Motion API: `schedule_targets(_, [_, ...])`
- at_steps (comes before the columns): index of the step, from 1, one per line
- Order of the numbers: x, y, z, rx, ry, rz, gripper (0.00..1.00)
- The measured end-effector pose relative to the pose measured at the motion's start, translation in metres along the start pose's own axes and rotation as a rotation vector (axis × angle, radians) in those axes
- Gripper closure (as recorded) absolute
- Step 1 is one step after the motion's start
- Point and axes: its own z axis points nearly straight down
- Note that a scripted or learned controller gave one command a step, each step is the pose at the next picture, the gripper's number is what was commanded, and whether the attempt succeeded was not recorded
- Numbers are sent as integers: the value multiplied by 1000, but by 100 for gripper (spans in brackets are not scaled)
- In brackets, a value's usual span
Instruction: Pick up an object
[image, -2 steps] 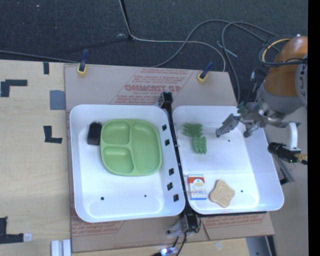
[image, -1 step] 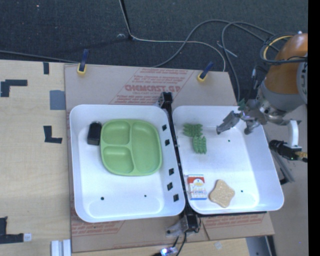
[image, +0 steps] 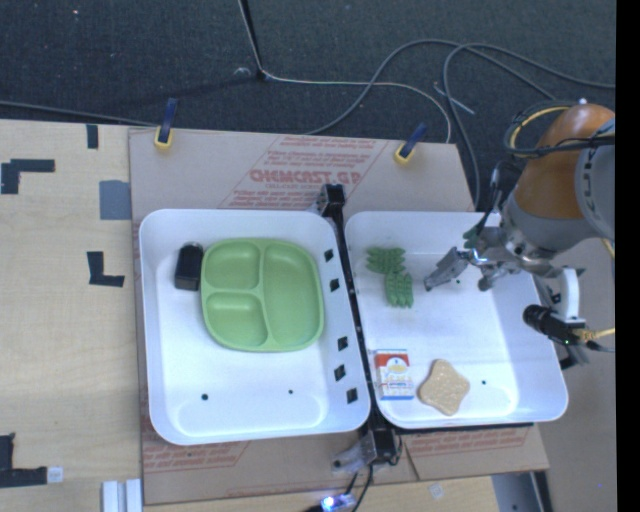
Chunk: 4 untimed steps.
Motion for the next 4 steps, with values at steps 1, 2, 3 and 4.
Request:
schedule_targets(1, [-6, 7, 52, -2, -1, -1, 0])
schedule_targets(2, [-6, 7, 73, -7, -2, -2, 0])
schedule_targets(3, [-6, 8, 62, -10, -3, -2, 100])
schedule_targets(4, [-3, 8, 19, -10, 1, -2, 100])
